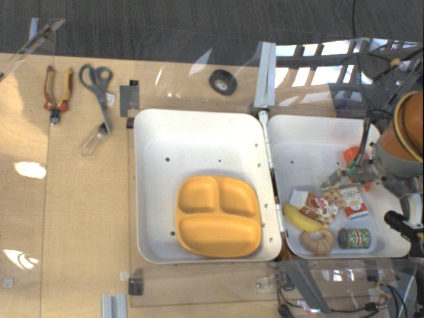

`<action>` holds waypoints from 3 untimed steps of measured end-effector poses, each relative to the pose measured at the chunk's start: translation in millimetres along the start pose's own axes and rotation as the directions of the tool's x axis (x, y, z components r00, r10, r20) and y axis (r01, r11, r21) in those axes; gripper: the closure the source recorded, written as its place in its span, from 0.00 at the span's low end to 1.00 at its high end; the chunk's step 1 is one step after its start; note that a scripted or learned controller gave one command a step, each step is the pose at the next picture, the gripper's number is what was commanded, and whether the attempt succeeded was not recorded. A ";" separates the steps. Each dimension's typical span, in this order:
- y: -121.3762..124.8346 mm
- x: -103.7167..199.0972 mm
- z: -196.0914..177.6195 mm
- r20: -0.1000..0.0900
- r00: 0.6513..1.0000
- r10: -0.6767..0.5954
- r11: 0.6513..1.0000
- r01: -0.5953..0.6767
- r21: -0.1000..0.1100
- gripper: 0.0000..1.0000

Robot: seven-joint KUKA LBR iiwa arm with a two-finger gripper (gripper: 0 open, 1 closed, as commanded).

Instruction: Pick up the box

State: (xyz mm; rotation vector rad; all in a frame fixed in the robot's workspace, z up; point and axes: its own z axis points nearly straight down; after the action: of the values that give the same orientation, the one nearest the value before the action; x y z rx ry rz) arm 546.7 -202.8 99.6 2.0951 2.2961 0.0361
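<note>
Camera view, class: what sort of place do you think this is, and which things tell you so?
Probably a robot test bench in a lab or workshop. Two white bins sit side by side on a wooden bench, pliers and scissors lie nearby, and a robot arm reaches in.

A grey arm with an orange band (405, 131) reaches into the right bin (298, 141), its gripper (344, 175) low over a small box (319, 209) beside a banana (301, 218), pastry (318, 242) and can (354, 238); a yellow tray (218, 215) occupies the left bin (172, 138).
</note>
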 end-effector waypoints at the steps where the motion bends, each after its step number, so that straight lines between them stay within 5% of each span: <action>1: -25.2 -1.2 -0.6 0.005 1.000 0.005 1.000 -0.005 0.000 0.00; 3: -38.5 -1.4 -0.8 0.008 0.997 -0.073 0.997 0.073 -0.001 0.00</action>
State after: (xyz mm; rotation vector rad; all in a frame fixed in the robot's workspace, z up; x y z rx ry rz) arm 508.5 -207.7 98.9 2.0060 2.3652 0.0273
